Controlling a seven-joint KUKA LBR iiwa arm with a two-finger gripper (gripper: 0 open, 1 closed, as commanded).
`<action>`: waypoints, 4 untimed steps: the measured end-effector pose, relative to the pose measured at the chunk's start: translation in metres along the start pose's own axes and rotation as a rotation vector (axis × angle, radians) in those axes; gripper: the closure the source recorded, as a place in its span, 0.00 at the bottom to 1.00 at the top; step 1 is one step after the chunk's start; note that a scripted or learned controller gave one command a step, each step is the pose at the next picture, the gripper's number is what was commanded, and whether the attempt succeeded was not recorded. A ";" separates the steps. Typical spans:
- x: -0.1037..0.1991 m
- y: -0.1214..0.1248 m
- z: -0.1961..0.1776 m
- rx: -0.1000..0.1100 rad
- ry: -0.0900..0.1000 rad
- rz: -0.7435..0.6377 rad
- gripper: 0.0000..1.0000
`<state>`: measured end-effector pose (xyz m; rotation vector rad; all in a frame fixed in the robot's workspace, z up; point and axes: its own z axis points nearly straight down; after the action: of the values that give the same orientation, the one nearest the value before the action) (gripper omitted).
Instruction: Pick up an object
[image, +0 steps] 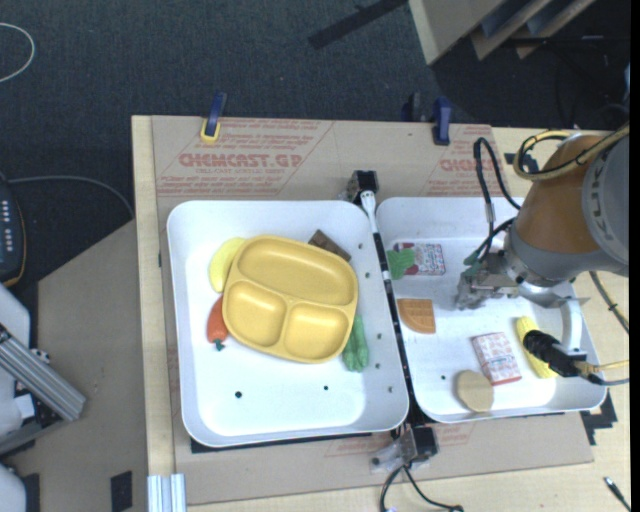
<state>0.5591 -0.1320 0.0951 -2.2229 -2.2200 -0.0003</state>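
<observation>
My gripper (478, 290) hangs low over the middle of the right bin (440, 215), reaching in from the right. Just left of it lies an orange wafer (418, 316). A red-and-white packet (496, 357) sits below the gripper, and a tan round biscuit (474, 390) rests near the bin's front wall. Toward the back left of this bin are a green toy (402, 262) and a white card with red print (431, 259). Nothing shows between the gripper's tips.
The left bin (190, 330) holds a large yellow divided plate (290, 298). Around the plate are a yellow fruit (224, 262), a red-orange pepper (216, 324), a green piece (356, 348) and a brown piece (328, 243). The arm's grey body (575, 215) covers the right bin's far right.
</observation>
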 end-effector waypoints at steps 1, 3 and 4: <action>0.003 0.001 -0.063 -0.006 -0.002 -0.002 1.00; 0.002 0.001 -0.130 -0.003 -0.001 -0.002 1.00; 0.044 -0.028 -0.128 0.003 0.003 -0.005 1.00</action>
<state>0.5316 -0.0881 0.2230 -2.2146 -2.2223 0.0008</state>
